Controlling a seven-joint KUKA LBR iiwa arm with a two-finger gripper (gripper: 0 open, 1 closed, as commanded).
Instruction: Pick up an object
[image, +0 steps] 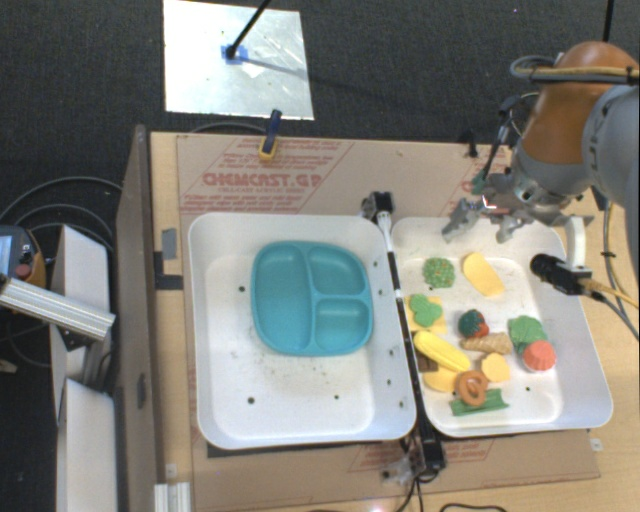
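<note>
Two white bins are sitting side by side on the table (300, 160), and I am watching the claw (482, 222) hang over the far rim of the right bin (590, 385), the one crowded with toy food. Its two fingers are spread apart, one fingertip (452, 226) on the divider side and the other toward the arm, and nothing is sitting between them, so I am reading it as released and carrying nothing.

By my judgement I am sitting in the approach step: the claw is positioned above the pile but is not yet down among the pieces. Closest on the near side of the claw are the green round piece (438, 271), slightly toward the divider, and the yellow wedge (483, 275), almost directly nearer the camera from the fingers. Farther off in the same direction are lying the red-and-green piece (472, 323), the yellow banana-like piece (441, 351) and the orange ring (471, 386). Well across the divider from the claw, the left bin (225, 400) is holding the teal divided plate (310, 298).

Next, I think, the move is calling for a small shift toward the yellow wedge or the green round piece, a straight descent with the fingers straddling it, and a squeeze. The pieces are lying close together, so I am expecting a neighbour could get nudged.
</note>
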